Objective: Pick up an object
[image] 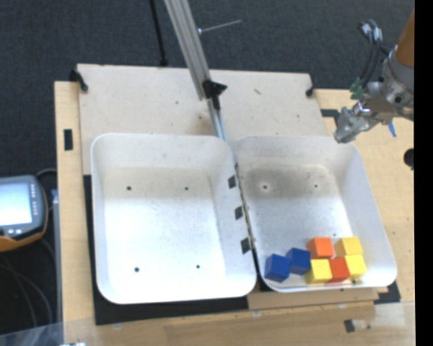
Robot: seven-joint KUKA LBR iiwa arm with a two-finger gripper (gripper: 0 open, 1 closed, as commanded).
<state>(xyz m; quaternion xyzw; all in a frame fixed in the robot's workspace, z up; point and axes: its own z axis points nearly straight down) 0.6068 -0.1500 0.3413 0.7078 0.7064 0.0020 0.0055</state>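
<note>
A slanted overhead look at a counter (68,193) carrying two shallow white bins side by side. The left bin (115,280) has a bare white floor with a few dark specks. The right bin (364,186) holds a cluster of small cubes packed into its near right corner: two blue cubes (287,263) on the left of the group, then orange (320,247), yellow (320,270), red (338,268) and more yellow ones (351,247), all touching or just beside one another. The gripper (346,130) hangs above the far right corner of the right bin, well apart from the cubes, carrying nothing; whether its fingers are spread or pressed together cannot be told at this size. Judged from this, the pick is at the approach step. The next move calls for travelling toward the near corner, descending over one cube, likely an outer one, since the tight packing leaves little room for a grasp
</note>
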